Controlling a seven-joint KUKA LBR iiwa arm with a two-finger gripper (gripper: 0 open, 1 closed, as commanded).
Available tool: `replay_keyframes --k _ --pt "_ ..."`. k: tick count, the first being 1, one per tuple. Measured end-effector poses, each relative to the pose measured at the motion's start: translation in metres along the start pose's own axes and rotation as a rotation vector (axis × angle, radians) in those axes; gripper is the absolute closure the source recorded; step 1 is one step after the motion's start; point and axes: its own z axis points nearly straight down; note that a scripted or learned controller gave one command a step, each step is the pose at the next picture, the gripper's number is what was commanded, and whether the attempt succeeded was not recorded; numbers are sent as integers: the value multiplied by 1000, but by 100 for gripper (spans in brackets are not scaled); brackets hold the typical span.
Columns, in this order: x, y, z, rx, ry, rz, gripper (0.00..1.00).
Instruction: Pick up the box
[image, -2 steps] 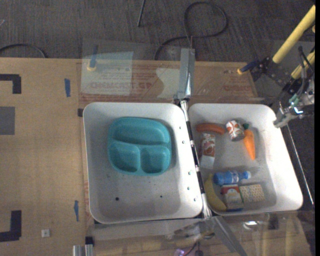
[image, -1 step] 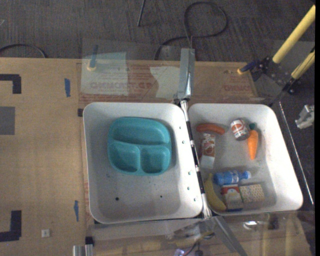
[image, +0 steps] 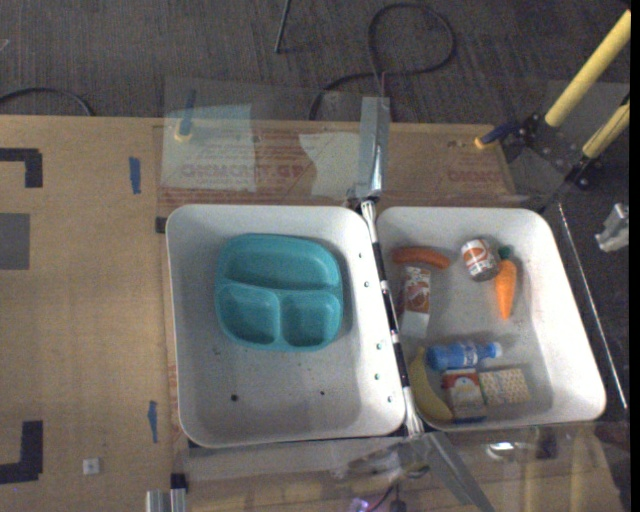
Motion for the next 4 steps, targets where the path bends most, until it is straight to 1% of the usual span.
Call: replay_keyframes --k 1,2,4 --pt "19 51 110 6 7 -186 100" --pt "3 -12 29 4 4 -119 100" --pt "-1 -11 7 -6 -4 -115 100"
